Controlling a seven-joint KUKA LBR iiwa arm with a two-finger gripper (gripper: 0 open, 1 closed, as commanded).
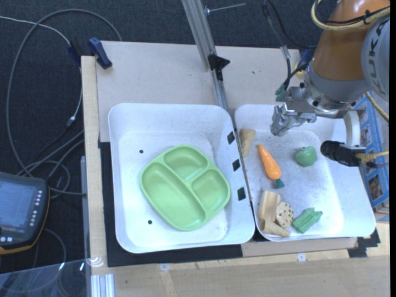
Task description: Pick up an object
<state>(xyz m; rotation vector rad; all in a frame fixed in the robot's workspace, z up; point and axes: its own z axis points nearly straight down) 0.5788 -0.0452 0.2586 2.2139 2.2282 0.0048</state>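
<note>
The end effector (279,126) hovers over the right bin's (352,212) far end, beyond the carrot (268,161); whether it is open cannot be told.

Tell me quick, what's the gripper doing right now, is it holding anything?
Gripper: above the back of the right bin, nothing seen held; open or shut cannot be told.

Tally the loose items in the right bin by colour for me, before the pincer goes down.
Orange: 1, the carrot
Green: 2, the round green piece and the green block
Tan or beige: 2, the cone and the cracker pile, which may be several pieces
Total: 5
</note>
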